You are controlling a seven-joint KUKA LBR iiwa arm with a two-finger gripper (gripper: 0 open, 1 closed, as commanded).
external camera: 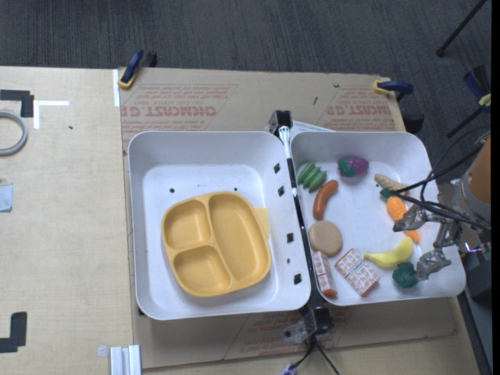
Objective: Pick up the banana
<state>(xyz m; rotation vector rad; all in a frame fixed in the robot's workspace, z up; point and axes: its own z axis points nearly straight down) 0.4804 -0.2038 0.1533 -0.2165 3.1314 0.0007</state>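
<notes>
Yellow banana [391, 254]: lying in the right bin [355, 148] at about 4 o'clock — beside the green broccoli [405, 276].
Gripper [418, 244]: fingers spread wide — straddling the banana's right tip, nothing held.

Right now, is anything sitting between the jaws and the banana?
Nothing visible. The gripper hangs just right of the banana in the right bin. The broccoli and carrot crowd close beside it.
</notes>
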